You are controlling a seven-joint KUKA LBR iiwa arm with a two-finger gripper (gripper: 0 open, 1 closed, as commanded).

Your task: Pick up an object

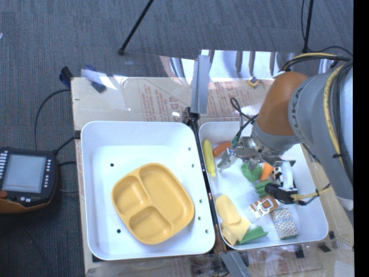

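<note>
The arm comes in from the right of the frame and its hand (245,154) hangs low over the upper part of the right bin (314,224), amid a heap of small toy foods. Whether the hand is released or clenched cannot be told from this slanted view, and nothing shows as plainly caught in it.

No single target is named; the candidates all lie in the right bin. A yellow banana (209,156) lies along the bin's left wall, an orange carrot-like piece (221,149) sits just beside the hand, and green pieces (251,171) lie just below it. Lower down rest a pale yellow wedge (229,210), a green pod (252,235) and two small packets (284,222). The left bin (92,154) holds a yellow divided plate (153,202).

To do the step well, I judge the hand should settle on one piece that stands apart from its neighbours, probably the carrot-like piece, descend straight, and close across its narrow side before lifting.

As for writing, reddish print runs across the cardboard (161,100) on the worktop behind the bins, too small to read; the packets' labels are likewise illegible
</note>
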